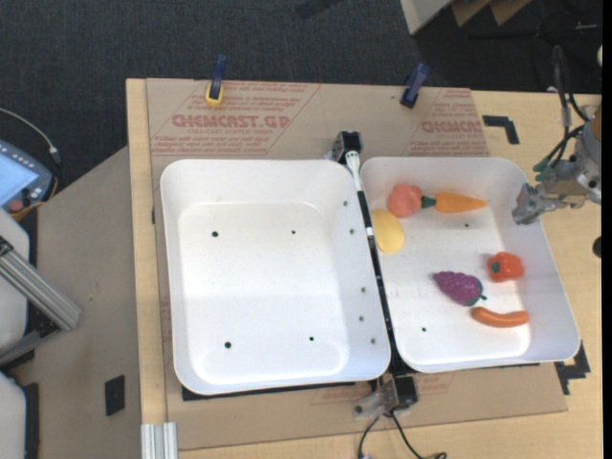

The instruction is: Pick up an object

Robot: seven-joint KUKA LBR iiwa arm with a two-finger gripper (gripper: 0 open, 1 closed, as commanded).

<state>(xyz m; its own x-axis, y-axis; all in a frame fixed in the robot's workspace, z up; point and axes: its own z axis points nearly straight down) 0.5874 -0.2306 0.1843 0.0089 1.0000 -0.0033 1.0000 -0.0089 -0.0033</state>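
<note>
Over the right bin's [545,256] far-right rim hangs the claw [532,204], nothing visibly pinched; spread or pressed together, cannot tell. Relative to that rim: toy carrot [457,202] is nearest, pink round fruit [404,200] beyond it, yellow lemon [388,230] against the opposite wall. Red pepper [505,267], purple grapes [459,286], orange sausage-like piece [499,318] sit lower. Carrot likely light, stiff, slick plastic; grip across its thick middle.

Gripper [532,206] low at the right, pointing leftward
</note>
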